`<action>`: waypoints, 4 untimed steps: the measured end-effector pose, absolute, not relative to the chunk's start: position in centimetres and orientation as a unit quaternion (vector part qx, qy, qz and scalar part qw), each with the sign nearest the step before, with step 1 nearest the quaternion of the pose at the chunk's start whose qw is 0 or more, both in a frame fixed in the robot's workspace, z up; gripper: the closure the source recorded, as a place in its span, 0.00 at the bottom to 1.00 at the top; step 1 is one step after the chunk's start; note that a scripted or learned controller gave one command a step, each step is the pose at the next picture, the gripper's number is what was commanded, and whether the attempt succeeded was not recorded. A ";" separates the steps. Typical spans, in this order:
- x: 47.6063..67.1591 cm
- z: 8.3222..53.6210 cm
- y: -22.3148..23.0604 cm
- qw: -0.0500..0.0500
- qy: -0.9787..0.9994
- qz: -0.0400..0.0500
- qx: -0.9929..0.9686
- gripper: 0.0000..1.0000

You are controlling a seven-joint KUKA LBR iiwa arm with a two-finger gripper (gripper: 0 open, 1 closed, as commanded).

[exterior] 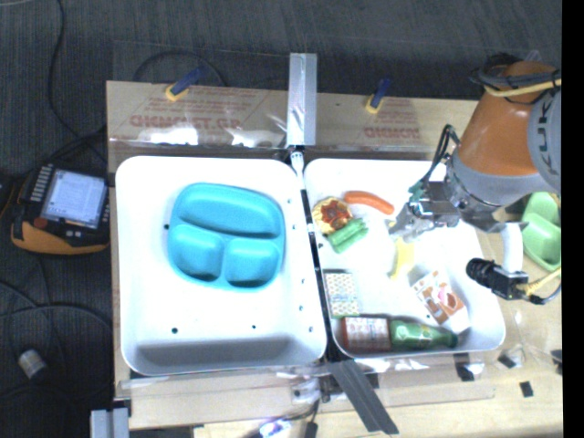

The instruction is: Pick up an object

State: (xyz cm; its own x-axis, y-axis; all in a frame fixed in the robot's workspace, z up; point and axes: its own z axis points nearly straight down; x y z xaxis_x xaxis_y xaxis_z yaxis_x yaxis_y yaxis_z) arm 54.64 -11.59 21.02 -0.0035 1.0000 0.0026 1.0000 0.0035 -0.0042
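Camera view: metallic end effector [412, 219], finger state unclear, above smooth yellow banana [401, 257] in glossy white bin [484, 331].

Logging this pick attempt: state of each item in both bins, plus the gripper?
blue divided tray: flat, right way up, in left bin
green bottle: lying on its side along right bin's near wall
orange sausage-shaped toy: lying flat, far side
green block: lying flat, beside a red-yellow item
yellow piece: lying below the gripper
small packet: flat
checkered card: flat
gripper: over right bin, grasp not discernible
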 end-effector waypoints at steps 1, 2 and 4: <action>56.5 18.2 -8.0 0.002 -0.739 0.001 -0.673 0.00; 55.7 9.4 -14.7 -0.001 -0.730 0.000 -0.684 0.00; 53.0 9.2 -18.4 -0.009 -0.827 -0.004 -0.562 0.00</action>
